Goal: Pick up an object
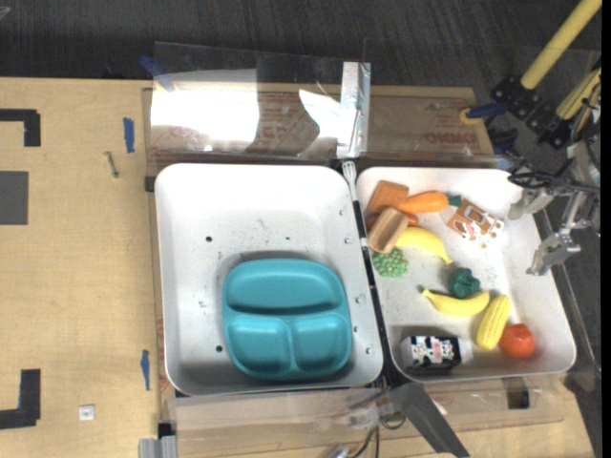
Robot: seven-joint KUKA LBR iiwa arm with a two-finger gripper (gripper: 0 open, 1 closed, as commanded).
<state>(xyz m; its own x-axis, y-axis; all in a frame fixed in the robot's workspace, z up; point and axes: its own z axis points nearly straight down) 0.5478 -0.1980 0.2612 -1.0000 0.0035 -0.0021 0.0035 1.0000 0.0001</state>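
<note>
Camera view from above: two shallow white bins are seen side by side on the bench. The left bin [181, 208] holds a teal divided tray [284, 318], set toward its near edge. The right bin [554, 299] holds a scatter of toy food. At its far left corner an orange block [386, 196] and a tan bread-like piece [387, 228] are touching, with a carrot [426, 202] just beside them. A yellow banana [423, 242] lies below these, and a green leafy cluster [390, 262] sits close to the dividing wall. A red-and-white patterned item [474, 224] lies toward the far middle. Nearer the front, a second banana [458, 302] is seen with a dark green piece [465, 281] touching its upper side, an ear of corn [493, 319] just to its right, and a red tomato [517, 341] beside the corn. A small black-and-white carton [434, 351] lies against the near wall.

The gripper [558, 246] is found over the bin's right rim — apart from every item, with nothing held between its fingers. How far it is open cannot be told.
</note>
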